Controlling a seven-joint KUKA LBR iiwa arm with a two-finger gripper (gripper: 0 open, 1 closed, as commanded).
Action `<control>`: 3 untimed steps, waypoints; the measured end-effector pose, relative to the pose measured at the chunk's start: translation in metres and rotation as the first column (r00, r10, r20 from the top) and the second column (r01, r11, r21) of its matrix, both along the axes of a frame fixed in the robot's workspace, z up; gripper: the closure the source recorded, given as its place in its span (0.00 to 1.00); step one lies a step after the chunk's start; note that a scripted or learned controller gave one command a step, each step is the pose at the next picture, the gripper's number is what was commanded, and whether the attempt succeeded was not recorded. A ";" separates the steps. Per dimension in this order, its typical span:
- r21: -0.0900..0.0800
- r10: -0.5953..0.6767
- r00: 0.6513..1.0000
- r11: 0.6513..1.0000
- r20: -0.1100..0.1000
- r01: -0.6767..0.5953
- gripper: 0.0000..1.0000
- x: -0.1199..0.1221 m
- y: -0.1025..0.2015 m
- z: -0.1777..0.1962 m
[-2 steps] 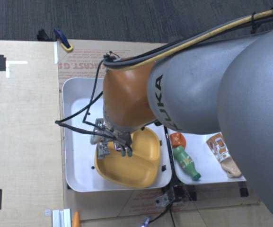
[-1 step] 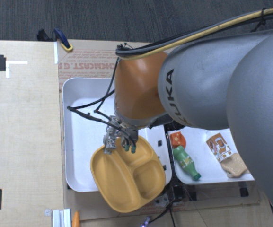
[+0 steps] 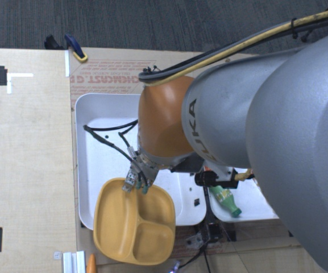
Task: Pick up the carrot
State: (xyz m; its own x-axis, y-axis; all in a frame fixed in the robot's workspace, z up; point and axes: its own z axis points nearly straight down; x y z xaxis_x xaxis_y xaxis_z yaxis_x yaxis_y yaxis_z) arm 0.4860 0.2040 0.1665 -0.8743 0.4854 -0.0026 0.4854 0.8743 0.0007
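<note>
Camera view: possible carrot (image 3: pixel 90 261) well below-left of gripper (image 3: pixel 136 185).

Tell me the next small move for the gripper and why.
Probably lift straight up and clear. The gripper sits over the rim of the yellow divided plate in the left bin, and no carrot is visible near it. A green bottle lies in the right bin. Rising would uncover the bins.
</note>
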 end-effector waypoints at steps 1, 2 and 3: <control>-0.002 0.223 0.975 0.975 0.001 -0.223 1.00 -0.006 -0.060 0.022; -0.002 -0.196 0.981 0.981 -0.002 0.196 1.00 -0.008 -0.076 0.028; 0.000 -0.427 0.904 0.904 -0.001 0.427 1.00 -0.004 -0.039 -0.037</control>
